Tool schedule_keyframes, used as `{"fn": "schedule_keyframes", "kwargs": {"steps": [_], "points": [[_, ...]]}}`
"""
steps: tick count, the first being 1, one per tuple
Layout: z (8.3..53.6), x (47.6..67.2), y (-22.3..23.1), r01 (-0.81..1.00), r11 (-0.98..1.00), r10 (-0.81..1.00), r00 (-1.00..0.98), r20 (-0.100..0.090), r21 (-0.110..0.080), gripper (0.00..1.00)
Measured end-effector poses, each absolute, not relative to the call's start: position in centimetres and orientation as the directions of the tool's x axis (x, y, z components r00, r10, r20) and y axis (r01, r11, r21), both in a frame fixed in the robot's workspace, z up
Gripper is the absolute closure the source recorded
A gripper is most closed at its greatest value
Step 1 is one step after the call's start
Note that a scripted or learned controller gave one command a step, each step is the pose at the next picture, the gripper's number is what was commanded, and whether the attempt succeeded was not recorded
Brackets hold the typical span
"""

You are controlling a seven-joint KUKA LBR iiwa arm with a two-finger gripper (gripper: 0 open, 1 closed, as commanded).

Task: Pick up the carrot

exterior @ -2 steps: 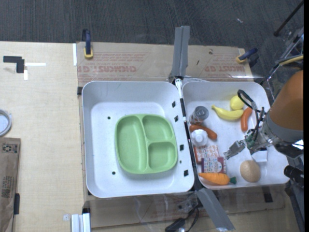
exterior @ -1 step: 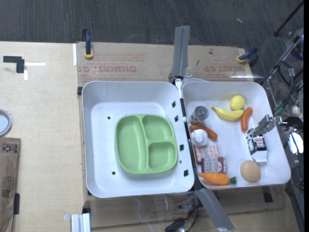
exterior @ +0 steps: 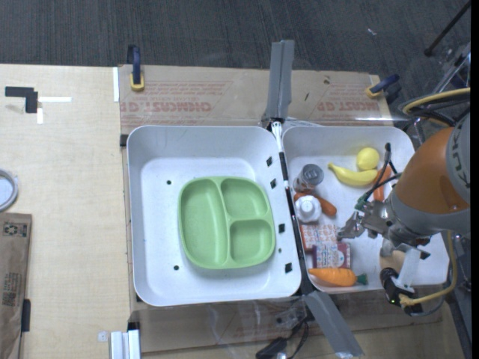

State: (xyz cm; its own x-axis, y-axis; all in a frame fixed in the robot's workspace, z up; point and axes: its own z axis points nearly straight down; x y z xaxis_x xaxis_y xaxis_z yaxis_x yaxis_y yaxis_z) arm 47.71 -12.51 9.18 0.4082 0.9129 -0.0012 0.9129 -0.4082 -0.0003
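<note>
A pale wooden bench (exterior: 60, 163) on dark flooring carries two shallow white bins side by side, the arm reaching into the right bin (exterior: 408, 142).

The long orange carrot with a green tip (exterior: 334, 277) lies flat against the right bin's near wall, below the end effector (exterior: 358, 224), whose grip cannot be made out. One green three-compartment plastic plate (exterior: 226, 221) sits centred in the left bin (exterior: 150, 200); one yellow banana (exterior: 352, 175) lies apart.
</note>
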Motion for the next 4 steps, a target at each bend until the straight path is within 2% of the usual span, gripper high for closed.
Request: {"fn": "schedule_keyframes", "kwargs": {"steps": [1, 2, 3, 4], "points": [[9.9, 47.7, -12.5, 0.911, -0.411, 0.911, 0.411, 0.000, -0.005, 1.00], [25.2, 47.8, -16.5, 0.795, -0.607, 0.795, 0.607, -0.004, -0.003, 1.00], [37.9, 47.9, -14.2, 0.341, -0.940, 0.341, 0.940, -0.007, 0.000, 1.00], [43.4, 57.7, -16.0, 0.510, -0.860, 0.510, 0.860, -0.007, -0.003, 1.00]]}}
